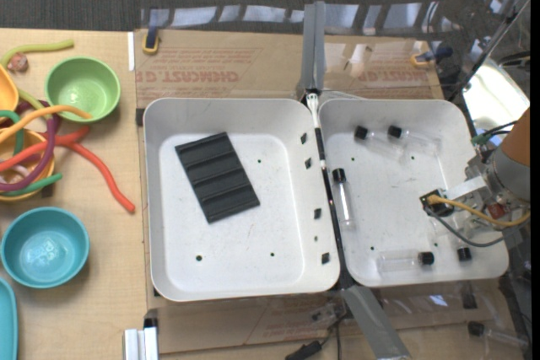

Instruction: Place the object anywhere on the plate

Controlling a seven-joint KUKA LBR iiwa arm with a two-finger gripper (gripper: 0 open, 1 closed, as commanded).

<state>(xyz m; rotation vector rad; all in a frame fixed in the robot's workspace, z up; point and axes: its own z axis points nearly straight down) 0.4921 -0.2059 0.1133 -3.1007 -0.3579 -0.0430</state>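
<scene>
Gripper [434, 201] and wrist are seen low over the right bin [447, 115], close to its right wall, with yellow cables looped around the tool. Whether the gripper is wide or narrow cannot be told, as its tip is masked by the cables and the mount; nothing can be made out as held.

Several clear tubes with black caps are scattered in the same bin. One capped tube [340, 195] is laid lengthwise to the gripper's left, against the wall between the bins. Two more capped tubes [394, 131] are found beyond the gripper, toward the far wall, near each other but apart. A fourth tube [405, 262] is laid below the gripper, near the front wall, and a loose black cap [463, 254] is seen just to the right of it. None of these is touched by the gripper.

The black ridged plate [217, 176] is placed well to the gripper's left, tilted on the floor of the left bin [169, 265], with no tube on it.

Farther left, on the wooden bench [101, 265], a green bowl [83, 88], a teal bowl [44, 247] and a tangle of coloured cords [51, 149] are set out.
</scene>
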